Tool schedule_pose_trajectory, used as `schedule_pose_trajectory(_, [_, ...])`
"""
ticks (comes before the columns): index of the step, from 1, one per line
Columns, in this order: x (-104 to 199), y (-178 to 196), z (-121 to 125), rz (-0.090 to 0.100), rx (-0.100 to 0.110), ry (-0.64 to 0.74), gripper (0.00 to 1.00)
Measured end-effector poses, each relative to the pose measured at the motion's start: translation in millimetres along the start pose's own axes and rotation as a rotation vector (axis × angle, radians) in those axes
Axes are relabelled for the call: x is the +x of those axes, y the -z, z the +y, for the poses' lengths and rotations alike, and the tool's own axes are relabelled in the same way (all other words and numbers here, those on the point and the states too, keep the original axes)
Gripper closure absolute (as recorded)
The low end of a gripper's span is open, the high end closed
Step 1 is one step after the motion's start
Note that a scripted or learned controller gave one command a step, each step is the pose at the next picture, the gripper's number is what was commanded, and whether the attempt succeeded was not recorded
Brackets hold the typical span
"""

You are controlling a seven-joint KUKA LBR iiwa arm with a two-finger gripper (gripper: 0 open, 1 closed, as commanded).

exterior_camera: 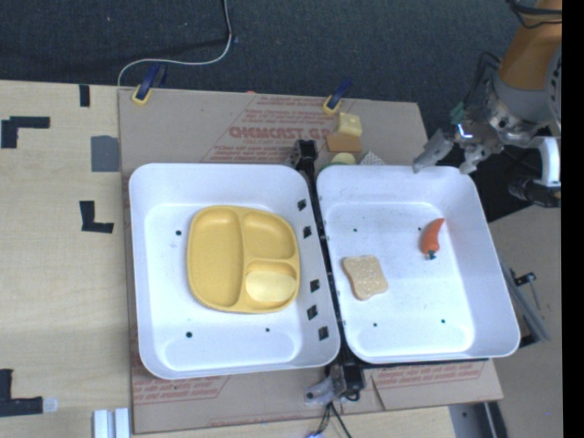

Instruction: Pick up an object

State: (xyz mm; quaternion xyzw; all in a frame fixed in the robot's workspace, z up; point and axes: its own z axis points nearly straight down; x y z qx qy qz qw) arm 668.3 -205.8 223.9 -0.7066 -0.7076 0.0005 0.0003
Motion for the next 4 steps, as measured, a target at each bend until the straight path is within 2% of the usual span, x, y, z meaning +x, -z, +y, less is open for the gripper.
schedule_pose_trajectory(1, [-18.4,-145.8,-51.3,0.000,0.002,-0.003,0.00])
schedule_pose_trajectory(2, [-18.2,-127.3,-47.3,-0.004,-0.005,0.001,1.00])
schedule_pose_trajectory(3, [57.1,-129.3,-23.2,0.002,-0.001,0.006,1.00])
schedule_pose_trajectory(4, [138.9,-33.9,-50.1,0.003,-0.005,0.007,1.00])
